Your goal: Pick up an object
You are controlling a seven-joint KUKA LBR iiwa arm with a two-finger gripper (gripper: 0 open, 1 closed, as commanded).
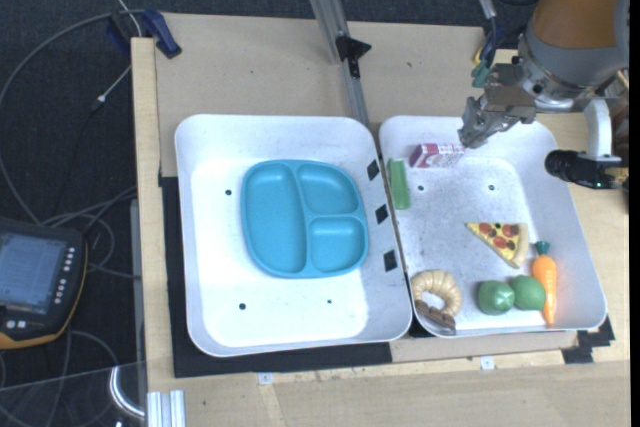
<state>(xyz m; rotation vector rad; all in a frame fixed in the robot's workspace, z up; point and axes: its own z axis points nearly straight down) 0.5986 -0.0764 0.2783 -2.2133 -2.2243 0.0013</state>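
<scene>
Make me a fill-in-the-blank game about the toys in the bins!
1. The divided plate in the left bin is colored ____.
2. The orange vegetable beside the green pepper is a ____.
3. The pizza slice lies in the ____ bin.
4. The gripper hovers near the small ____ carton.

Missing words: blue; carrot; right; pink

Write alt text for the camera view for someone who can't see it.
A grey robot arm's pincer hovers over a small pink carton at the back of the right white bin, which also holds a pizza slice, carrot, green vegetable and pastry. The left bin holds a blue divided plate.
</scene>
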